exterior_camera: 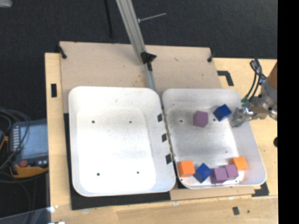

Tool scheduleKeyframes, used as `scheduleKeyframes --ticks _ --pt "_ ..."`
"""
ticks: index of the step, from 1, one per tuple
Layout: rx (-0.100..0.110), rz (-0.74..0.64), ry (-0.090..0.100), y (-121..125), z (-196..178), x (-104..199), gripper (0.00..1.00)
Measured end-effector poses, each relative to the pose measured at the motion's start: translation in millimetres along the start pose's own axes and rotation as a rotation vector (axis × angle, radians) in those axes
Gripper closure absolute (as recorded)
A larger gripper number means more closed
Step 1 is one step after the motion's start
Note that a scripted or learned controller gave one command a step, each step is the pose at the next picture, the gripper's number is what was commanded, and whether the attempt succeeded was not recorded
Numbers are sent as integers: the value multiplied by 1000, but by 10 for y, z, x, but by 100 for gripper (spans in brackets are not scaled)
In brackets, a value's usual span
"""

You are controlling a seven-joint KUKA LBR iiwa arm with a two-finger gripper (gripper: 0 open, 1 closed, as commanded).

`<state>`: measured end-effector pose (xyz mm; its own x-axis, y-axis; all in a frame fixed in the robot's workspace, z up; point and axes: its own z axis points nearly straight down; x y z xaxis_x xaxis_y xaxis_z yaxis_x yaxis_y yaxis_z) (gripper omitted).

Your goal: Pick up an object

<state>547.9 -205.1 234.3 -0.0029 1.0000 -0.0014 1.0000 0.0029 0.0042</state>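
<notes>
The gripper (238, 117) hung at the right edge of the right bin (205, 148), just beside a blue cube (222, 112); how wide it stood could not be told. A purple cube (200, 119) lay left of that, and more cubes clustered along the bin's lower edge.

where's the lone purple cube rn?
The purple cube sits in the upper middle of the right bin, just left of a blue cube, apart from it.

Two white bins (117, 94), three purple blocks (200, 119), two blue blocks (222, 112), two orange blocks (186, 168)
</notes>
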Motion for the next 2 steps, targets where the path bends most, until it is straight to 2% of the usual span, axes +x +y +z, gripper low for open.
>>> scheduleKeyframes --ticks 1,2 --pt "3 -4 2 13 50 567 100" --pt "0 -5 2 83 -71 1074 100"
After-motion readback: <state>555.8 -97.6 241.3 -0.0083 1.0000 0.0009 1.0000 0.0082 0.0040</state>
